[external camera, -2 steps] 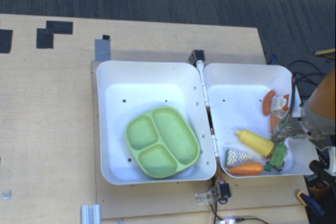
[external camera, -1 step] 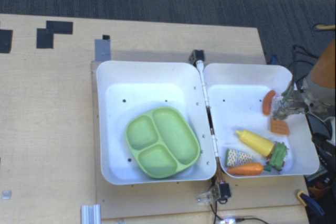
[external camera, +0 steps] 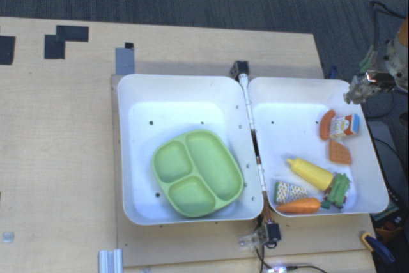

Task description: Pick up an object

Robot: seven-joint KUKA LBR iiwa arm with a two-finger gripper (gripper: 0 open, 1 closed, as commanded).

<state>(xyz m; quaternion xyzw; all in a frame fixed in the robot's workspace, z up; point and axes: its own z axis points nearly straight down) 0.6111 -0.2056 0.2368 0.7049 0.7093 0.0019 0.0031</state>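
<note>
While the gripper hangs at the far right corner of the right bin, just over its rim, nothing sits between its fingers, and the view is too small and blurred there to tell how far apart they stand. As far as can be judged, the pick has not begun in earnest: every candidate lies on the bin floor. Nearest the gripper are an orange-red sausage and, just to its right, a small white and red packet; a little nearer the viewer lies an orange wedge. Toward the near edge sit a yellow bottle, a patterned pouch, a carrot and a green toy, crowded close together. The left bin holds a green divided plate. What remains, then, is the whole job: choosing one item, coming down over it, closing on it and lifting it clear. The sausage or the packet looks the shortest reach from where the gripper is.
</note>
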